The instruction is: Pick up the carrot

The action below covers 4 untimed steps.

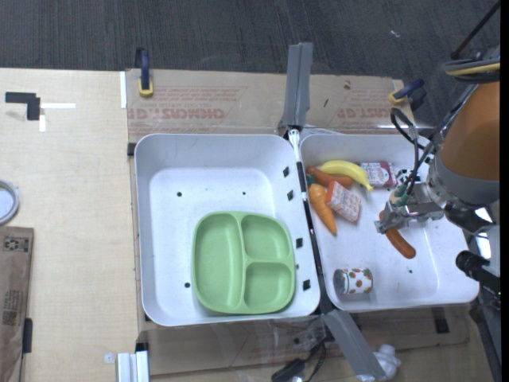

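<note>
You see the carrot [322,208] lying in the right bin [445,293], close against its left wall, long axis running near-to-far with a slight tilt. A small red-and-white packet [345,202] touches its right side. A banana [347,170] lies just beyond, and a second orange piece [331,177] sits between banana and carrot. A pink-and-white wrapped item [375,173] rests to the right of the banana.

The tool [395,223] sits well right of the carrot, low over the bin's middle. Whether its tips are apart or together you cannot tell. An orange sausage-shaped piece [402,243] lies at the tool's near side; contact unclear.

A small printed can [353,281] lies on its side toward the near wall. In the left bin [155,213], a green divided plate [243,262] sits toward the near right corner.
</note>
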Each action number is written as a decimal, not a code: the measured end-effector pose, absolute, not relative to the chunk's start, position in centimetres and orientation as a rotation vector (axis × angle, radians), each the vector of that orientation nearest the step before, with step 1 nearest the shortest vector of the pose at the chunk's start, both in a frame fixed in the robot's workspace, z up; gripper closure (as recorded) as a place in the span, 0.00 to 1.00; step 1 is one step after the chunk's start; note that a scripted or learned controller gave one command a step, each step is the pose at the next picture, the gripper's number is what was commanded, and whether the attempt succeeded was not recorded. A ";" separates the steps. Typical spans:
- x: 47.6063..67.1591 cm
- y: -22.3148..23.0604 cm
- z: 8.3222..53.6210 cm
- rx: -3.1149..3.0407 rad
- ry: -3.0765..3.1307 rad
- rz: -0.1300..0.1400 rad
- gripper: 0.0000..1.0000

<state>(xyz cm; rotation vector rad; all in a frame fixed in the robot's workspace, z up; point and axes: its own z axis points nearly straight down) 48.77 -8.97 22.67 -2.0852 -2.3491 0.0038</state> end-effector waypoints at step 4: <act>47.9 13.4 31.4 -1.970 -2.449 0.005 1.00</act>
